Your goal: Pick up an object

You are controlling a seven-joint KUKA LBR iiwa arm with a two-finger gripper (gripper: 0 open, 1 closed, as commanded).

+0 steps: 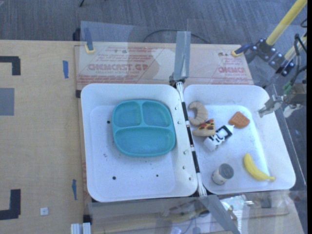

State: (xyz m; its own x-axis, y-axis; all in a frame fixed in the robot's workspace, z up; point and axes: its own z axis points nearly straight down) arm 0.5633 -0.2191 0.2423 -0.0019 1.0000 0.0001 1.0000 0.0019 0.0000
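Banana point(258, 168) is lying in the right bin point(285, 145), long axis slanting toward its near corner, below-left of the gripper point(278, 103) hovering at the right rim; grip unreadable.

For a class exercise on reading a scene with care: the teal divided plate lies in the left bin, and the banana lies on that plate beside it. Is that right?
Not quite. The teal divided plate does lie in the left bin, but the banana is not on it. The camera view shows the banana in the right bin, near its front right corner, with a small can to its left.
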